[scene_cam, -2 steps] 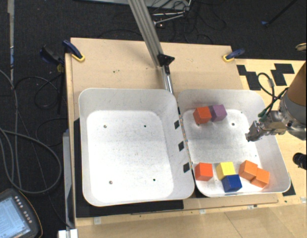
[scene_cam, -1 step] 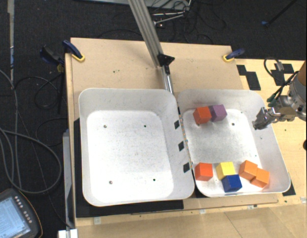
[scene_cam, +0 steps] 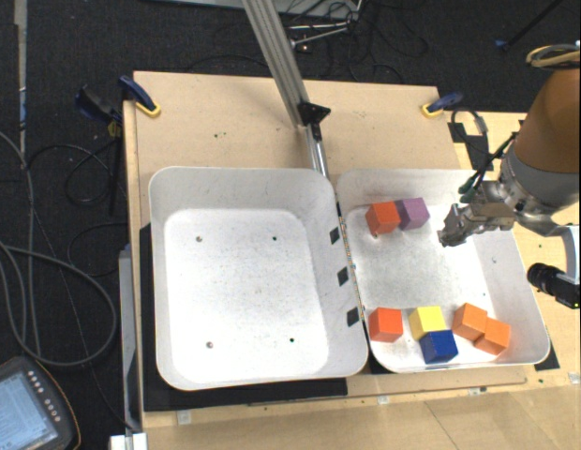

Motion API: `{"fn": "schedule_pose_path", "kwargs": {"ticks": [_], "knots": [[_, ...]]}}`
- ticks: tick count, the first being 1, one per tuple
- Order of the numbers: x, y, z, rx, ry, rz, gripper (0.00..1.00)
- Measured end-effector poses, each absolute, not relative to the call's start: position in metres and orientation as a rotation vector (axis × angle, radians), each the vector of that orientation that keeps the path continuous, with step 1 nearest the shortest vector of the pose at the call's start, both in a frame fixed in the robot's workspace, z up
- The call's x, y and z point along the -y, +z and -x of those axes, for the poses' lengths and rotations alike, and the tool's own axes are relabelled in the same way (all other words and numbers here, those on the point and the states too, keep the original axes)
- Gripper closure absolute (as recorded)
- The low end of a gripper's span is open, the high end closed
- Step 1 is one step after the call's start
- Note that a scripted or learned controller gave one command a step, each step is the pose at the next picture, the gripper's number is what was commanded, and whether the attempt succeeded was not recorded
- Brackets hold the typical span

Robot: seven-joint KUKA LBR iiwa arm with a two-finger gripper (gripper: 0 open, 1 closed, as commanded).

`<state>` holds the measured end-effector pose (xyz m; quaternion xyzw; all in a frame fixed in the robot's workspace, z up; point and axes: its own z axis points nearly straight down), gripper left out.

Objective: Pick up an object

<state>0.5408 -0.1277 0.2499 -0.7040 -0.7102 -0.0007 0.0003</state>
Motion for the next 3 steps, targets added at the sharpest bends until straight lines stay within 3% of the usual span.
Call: {"fn": "schedule_pose_path", "kwargs": {"ticks": [1,3], "knots": [[0.074,0.243,-0.555,2.230,-0.002,2.211,1.00],[-0.034,0.236,-0.552,2.228,0.002,2.210,1.00]]}}
